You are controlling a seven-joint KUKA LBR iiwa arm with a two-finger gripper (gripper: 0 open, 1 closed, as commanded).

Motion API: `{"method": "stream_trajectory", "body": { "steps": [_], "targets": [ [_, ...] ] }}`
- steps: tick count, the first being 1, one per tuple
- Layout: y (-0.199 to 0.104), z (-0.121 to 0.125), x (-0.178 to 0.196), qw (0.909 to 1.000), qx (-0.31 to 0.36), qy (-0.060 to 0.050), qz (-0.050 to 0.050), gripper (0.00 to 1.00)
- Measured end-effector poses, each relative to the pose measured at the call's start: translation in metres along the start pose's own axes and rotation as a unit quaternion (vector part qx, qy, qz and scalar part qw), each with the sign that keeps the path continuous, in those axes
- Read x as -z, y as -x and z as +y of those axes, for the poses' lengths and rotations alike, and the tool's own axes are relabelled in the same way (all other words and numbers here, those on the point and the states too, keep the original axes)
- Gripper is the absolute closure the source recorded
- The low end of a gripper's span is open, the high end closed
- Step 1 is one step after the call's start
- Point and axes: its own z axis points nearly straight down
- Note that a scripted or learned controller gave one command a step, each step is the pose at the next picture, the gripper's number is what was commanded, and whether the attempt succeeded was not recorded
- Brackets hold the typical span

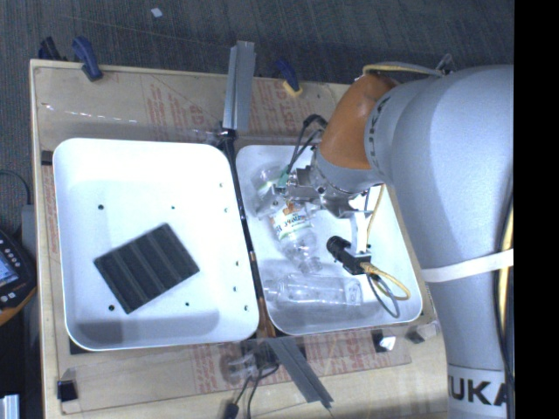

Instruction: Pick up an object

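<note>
My gripper hangs low over the upper middle of the right bin, right above a clear plastic bottle with a white and green label. A second clear bottle lies on its side near that bin's front wall. A crumpled clear piece sits just left of the gripper. In the left bin a flat black ribbed slab lies at a slant. The arm hides the right bin's far right part.
A grey divider bar rises between the bins at the back. Blue clamps hold the bench's rear edge. The wooden bench rim runs along the front.
</note>
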Motion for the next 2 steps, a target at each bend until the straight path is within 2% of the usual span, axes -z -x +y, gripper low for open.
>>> {"method": "stream_trajectory", "body": {
  "steps": [1,2],
  "targets": [
    [-0.016,0.02,0.033,0.9971,0.077,0.001,-0.001,0.0],
    [-0.021,-0.009,0.0,0.9981,0.061,0.0,-0.001,0.0]
  ]
}}
